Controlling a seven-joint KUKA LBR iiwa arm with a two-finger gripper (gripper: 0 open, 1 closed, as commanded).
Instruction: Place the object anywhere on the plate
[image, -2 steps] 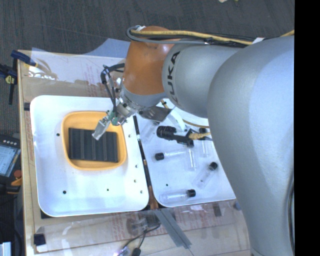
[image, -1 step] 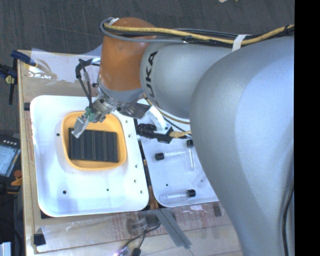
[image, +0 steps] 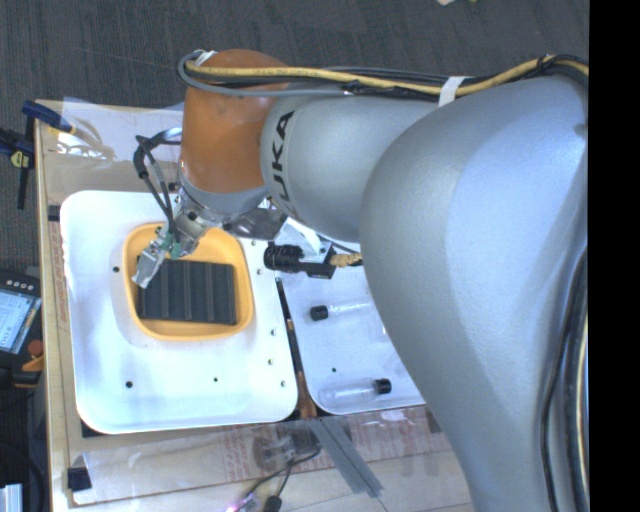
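A yellow plate (image: 131, 300) with a dark ribbed middle (image: 192, 292) lies in the left white bin (image: 100, 380). My gripper (image: 152, 262) hangs over the plate's upper left corner, under the orange band of the wrist. Its pale tip reaches just onto the edge of the ribbed part. Something small and greenish shows at the tip, too small to name. In the right bin (image: 345, 345) lie two clear tube-like objects with black ends, one near the middle (image: 320, 313) and one near the front (image: 378, 386).
The big grey arm covers most of the right bin and the right half of the view. Cables and a metal strip (image: 345, 458) lie on the bench in front of the bins. A small device (image: 15, 318) sits off the left edge.
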